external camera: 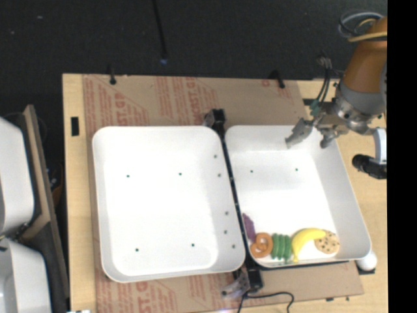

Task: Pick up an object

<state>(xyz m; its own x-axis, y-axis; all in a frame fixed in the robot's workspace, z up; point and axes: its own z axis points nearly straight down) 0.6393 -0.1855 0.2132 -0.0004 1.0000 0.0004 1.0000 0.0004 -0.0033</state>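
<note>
Several small toy foods lie along the near edge of the right bin (339,175): a purple piece (248,225), an orange ring (262,245), a green ridged piece (281,246), a yellow banana (306,238) and a speckled cookie (327,242). My gripper (310,135) hangs over the far right corner of that bin, well away from the toys. Its two fingers are spread apart with nothing between them.
The left bin (104,194) sits beside the right one on a brown cardboard sheet (150,100). A black clip (214,118) stands at the far end of the seam between the bins. White containers (13,175) stand off the bench at the left.
</note>
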